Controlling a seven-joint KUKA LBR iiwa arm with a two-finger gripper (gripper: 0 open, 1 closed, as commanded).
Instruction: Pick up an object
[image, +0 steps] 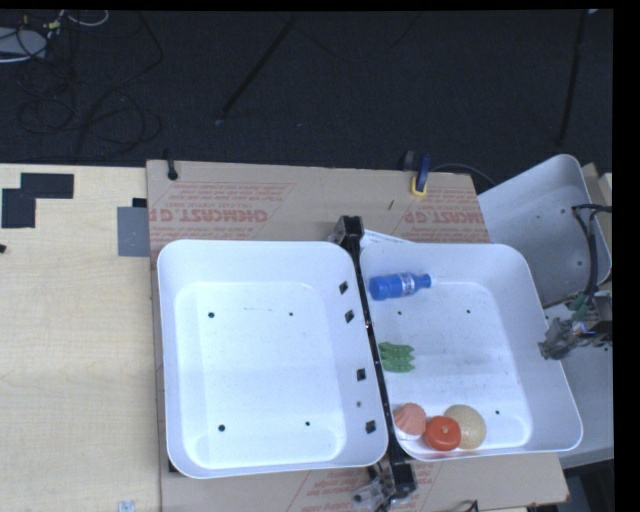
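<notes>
The right bin (520, 270) holds several small objects. A blue bottle (400, 286) with a white cap lies on its side near the bin's far left corner. Against the left wall, about halfway down, lies a small green item (396, 357). In the near left corner three round pieces huddle together: a pale pink one (408, 418), a red one (442, 433) and a cream one (467, 425), touching each other.
The left bin (175, 300) sits beside the right one, with a black divider strip (365, 330) between them. A light grey panel (540, 215) and a small cabled metal fixture (570, 335) stand just outside the right bin's right rim. Both bins rest on cardboard (250, 205).
</notes>
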